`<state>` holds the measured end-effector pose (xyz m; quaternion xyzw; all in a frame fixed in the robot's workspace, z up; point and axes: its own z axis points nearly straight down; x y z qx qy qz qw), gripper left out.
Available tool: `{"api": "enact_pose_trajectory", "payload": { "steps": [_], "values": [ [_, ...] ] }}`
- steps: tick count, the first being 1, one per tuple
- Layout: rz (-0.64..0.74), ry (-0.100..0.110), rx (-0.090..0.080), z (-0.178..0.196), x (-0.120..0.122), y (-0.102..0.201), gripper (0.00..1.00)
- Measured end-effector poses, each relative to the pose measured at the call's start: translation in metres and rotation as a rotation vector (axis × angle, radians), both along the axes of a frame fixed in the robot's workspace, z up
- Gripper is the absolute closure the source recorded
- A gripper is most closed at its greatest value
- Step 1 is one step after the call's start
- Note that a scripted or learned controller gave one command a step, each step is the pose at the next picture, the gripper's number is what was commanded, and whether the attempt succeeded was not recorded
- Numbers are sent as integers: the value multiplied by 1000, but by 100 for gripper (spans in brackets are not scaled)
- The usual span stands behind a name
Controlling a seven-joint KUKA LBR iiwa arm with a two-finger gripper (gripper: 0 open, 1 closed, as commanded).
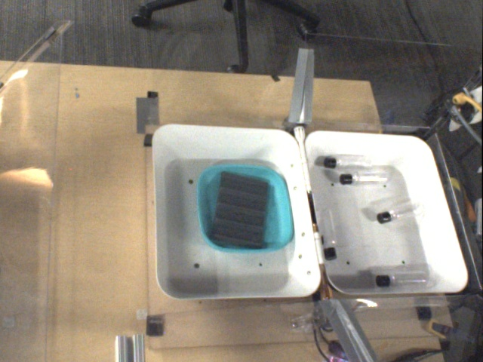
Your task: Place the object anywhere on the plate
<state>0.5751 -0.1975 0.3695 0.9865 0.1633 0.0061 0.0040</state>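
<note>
Wooden surface takes up most of the frame, with an office chair base on the carpet at 12 o'clock. Two white bins sit side by side, touching along their inner rims: left bin near centre, right bin at its 3 o'clock. In the left bin, slightly toward 3 o'clock, lies the teal plate. The dark ribbed block rests flat on it and inside its rim, long axis running roughly 12 to 6 with a slight tilt. I take this block as the object, and by that reading the placement looks done. The right bin holds clear tubes with black caps: two close together at 11 o'clock, one near the middle, one against the wall at 6 o'clock. I cannot tell whether my gripper is apart or together. Handling guess: the block looks like foam or soft rubber, so light, slightly yielding and grippy, not fragile. If I had to take it again, I would close across the short width at mid-length, pressing on the 9 and 3 o'clock edges.
</note>
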Motion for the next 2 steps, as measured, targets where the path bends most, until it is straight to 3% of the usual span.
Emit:
{"api": "enact_pose_trajectory", "payload": {
  "steps": [1, 2],
  "values": [
    [-118, -4, 0, 68, -33, -8, 0],
    [-118, 1, 1, 67, -11, -7, 0]
  ]
}}
